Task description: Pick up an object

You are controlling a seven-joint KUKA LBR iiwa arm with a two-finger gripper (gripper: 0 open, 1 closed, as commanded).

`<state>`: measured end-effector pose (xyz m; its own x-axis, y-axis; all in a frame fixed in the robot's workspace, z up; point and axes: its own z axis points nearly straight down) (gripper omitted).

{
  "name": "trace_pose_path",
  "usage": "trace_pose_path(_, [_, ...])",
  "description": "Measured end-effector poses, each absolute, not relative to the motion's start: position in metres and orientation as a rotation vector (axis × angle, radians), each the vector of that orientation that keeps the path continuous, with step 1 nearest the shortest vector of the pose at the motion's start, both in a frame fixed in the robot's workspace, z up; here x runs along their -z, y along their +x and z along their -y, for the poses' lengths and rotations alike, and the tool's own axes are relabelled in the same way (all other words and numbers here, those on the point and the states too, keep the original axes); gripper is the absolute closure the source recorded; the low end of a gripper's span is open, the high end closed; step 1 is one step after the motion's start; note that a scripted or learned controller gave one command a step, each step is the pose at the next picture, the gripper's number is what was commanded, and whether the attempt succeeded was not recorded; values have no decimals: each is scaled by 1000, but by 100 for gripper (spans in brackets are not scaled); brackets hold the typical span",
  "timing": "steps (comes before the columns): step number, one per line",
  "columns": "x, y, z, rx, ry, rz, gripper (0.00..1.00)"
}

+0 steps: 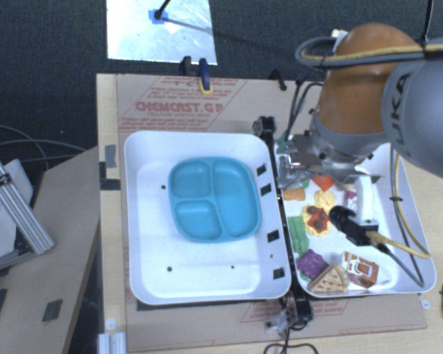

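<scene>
cardboard covered the counter (pixel 177 102) under two white bins. the gripper (pixel 299 167) hung low at the right bin's (pixel 417 268) far left corner, whether the jaws were apart i cannot tell. toy food (pixel 317 216) lay just nearward of it, along the left wall. the left bin (pixel 144 220) held a blue tray (pixel 213 198).

Blue divided plate (pixel 210 199) in left bin (pixel 144 271)
</scene>
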<state>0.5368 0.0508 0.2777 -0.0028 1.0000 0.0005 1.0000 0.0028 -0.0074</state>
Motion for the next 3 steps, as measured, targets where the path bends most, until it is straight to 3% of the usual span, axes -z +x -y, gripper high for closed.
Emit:
trace_pose_path(1, [-340,485,-80,9,-2213,2231,100])
trace_pose_path(2, [-437,487,-141,20,-2213,2237,100])
trace_pose_path(3, [-442,487,-137,8,-2211,2236,100])
